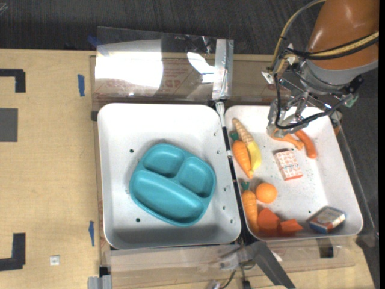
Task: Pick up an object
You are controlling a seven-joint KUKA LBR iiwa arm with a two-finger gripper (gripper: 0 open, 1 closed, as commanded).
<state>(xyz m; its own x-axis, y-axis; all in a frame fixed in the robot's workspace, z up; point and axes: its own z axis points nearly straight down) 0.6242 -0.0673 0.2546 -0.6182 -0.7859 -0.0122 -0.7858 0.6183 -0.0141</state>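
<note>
Your gripper (281, 125) is down in the right bin (346, 167), near its back edge, hovering right over an orange chili-shaped piece (301, 140); whether it pinches anything you cannot tell from here. Just in front lies a pink-and-white box (288, 164). Along the bin's left wall you have a corn cob (242, 129), a carrot (242, 155) and a yellow banana (255, 155). An orange ball (265, 192) sits nearer the front, and a small grey box (327, 219) in the front right corner. The left bin (114, 161) holds a teal divided plate (172, 183).
</note>
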